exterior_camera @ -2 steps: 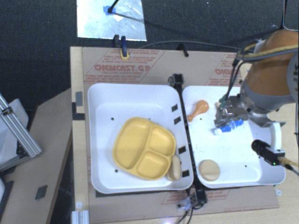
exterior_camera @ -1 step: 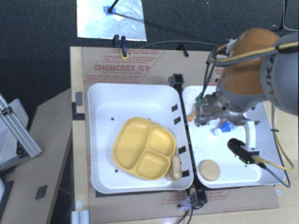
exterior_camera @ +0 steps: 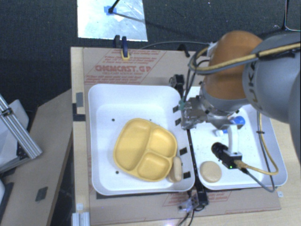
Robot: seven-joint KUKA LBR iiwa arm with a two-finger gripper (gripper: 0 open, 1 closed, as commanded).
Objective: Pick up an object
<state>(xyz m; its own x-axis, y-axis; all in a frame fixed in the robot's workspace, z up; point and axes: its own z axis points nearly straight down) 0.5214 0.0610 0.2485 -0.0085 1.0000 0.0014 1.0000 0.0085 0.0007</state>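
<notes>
A yellow divided plate [exterior_camera: 143,149] lies in the left bin [exterior_camera: 106,102]. A small beige oblong piece [exterior_camera: 176,168] rests against the plate's right edge. In the right bin [exterior_camera: 273,166], a tan round disc [exterior_camera: 210,171] sits near the front. A white object with a blue end [exterior_camera: 236,126] lies further back, partly hidden by the arm. My gripper [exterior_camera: 188,117] hangs over the divider between the two bins, above the right bin's left edge. Nothing shows between it and the bin floor.
The grey and orange arm [exterior_camera: 235,69] covers the back of the right bin. A clamp [exterior_camera: 123,46] stands at the bench's back edge. A shiny sheet [exterior_camera: 112,12] lies on the dark floor beyond.
</notes>
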